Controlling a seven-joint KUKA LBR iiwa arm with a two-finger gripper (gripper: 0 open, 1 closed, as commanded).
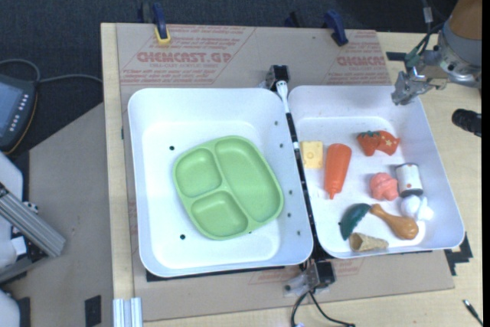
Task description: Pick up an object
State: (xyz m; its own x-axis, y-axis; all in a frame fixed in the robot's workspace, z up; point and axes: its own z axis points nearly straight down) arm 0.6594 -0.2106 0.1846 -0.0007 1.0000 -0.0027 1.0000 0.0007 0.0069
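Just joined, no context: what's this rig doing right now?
The grey KUKA arm's gripper sits at the far rim of the right-hand shallow white bin, nothing between its fingers. That bin holds toy food: an orange plastic carrot, a yellow cheese block, a red strawberry, a brown drumstick. The left-hand white bin holds a green three-compartment tray.

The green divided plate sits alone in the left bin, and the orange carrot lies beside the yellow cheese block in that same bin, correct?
Not quite. The green divided plate is alone in the left bin, but the carrot lies beside the cheese block in the right bin, as the camera view shows.
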